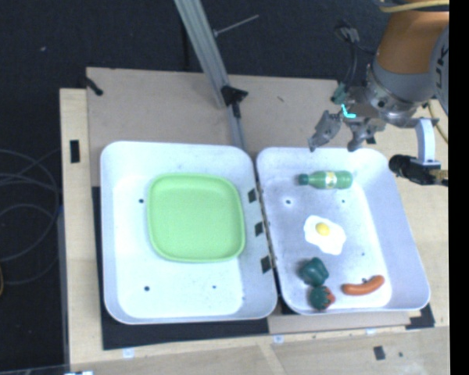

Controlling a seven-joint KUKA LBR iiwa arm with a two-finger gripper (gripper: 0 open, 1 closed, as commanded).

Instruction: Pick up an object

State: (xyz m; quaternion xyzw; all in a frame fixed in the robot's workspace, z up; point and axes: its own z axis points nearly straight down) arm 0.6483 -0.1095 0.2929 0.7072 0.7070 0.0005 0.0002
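Progress: nothing is lifted yet; every object lies in a bin, so the whole pick is left to do.
Claw (342,137): upper right of the frame, hanging over the far rim of the right bin (402,209). Its two fingers stand spread apart with nothing between them, so it is open and empty.
Arm (410,41): grey with an orange band, reaching in from the upper right corner.
Bottle (326,180): a small green and yellow bottle lying on its side near the top of the right bin. It is the object nearest the claw, just below it in the frame and a little left of the right finger (the likeliest target, as a judgement).
Egg (324,234): a fried egg toy, flat in the middle of the right bin, well below the claw.
Pepper (314,270): dark green, lower middle of the right bin, with another dark green and red piece (321,296) just beneath it (too small to name).
Sausage (363,287): orange red, lower right of the right bin, farthest from the claw.
Plate (196,216): pale green, square with round corners, centred in the left bin (125,233), well apart from the claw.
Counter (148,100): tan board bearing both bins.
Next, as judged: lower the claw onto the bottle, close across its narrow width, then lift.
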